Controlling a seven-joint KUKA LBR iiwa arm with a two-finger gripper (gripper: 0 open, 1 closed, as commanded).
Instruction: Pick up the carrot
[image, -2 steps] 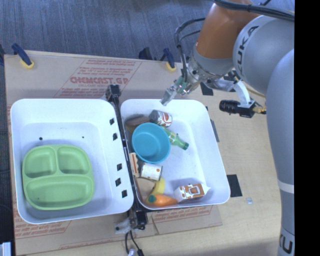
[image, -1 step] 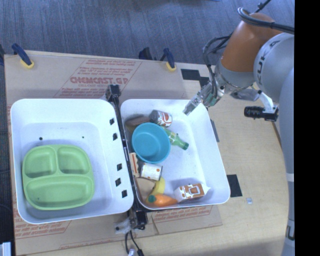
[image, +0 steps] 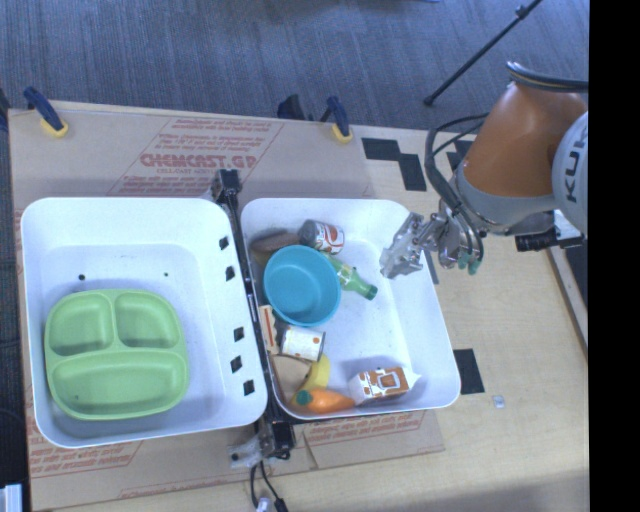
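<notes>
Hovering over the right white bin's (image: 425, 300) far-right rim, the metal two-finger gripper (image: 403, 255) carries nothing; finger spread cannot be told. The small orange carrot (image: 326, 401) lies lengthwise along the bin's near wall, well apart.

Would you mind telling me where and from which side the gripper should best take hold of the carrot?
Grip the carrot across its orange middle, coming straight down from above. It lies flat near the right bin's front wall, lengthwise along it, with a banana close behind, so fingers probably fit best either side of its narrow width.
</notes>
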